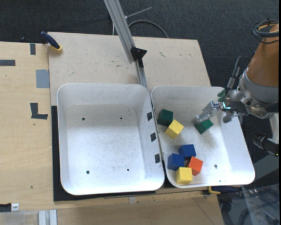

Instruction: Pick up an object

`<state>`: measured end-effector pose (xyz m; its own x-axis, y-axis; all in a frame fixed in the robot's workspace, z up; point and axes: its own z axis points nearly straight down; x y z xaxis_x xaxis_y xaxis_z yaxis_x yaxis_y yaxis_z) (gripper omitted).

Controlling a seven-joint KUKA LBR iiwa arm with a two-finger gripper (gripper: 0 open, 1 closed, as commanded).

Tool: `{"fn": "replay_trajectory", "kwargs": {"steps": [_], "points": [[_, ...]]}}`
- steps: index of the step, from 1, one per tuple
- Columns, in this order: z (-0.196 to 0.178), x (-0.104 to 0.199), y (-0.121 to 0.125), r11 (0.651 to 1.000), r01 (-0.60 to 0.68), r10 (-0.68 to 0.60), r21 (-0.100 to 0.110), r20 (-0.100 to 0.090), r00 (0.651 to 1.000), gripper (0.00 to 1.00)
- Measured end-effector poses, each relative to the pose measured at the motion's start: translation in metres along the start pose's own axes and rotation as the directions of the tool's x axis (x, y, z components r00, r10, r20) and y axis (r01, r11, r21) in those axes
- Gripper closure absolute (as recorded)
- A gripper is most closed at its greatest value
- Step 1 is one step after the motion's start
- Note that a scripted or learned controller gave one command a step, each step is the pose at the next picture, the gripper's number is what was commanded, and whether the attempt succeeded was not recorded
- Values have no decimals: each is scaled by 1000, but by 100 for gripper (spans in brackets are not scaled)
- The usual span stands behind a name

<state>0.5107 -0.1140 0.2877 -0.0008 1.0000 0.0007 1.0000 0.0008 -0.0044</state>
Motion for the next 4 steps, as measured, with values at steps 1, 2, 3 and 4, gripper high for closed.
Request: {"fn": "replay_trajectory", "kwargs": {"steps": [1,2,3,4], "points": [[-2,0,0,1000,1,-1,-3,1,1000,0],[51,2,10,1000,0,0,2,0,1000,0],[113,7,12,1000,1,-1,4,-1,1000,0],[158,3,11,1000,-1,1,3,0,1000,0]]}}
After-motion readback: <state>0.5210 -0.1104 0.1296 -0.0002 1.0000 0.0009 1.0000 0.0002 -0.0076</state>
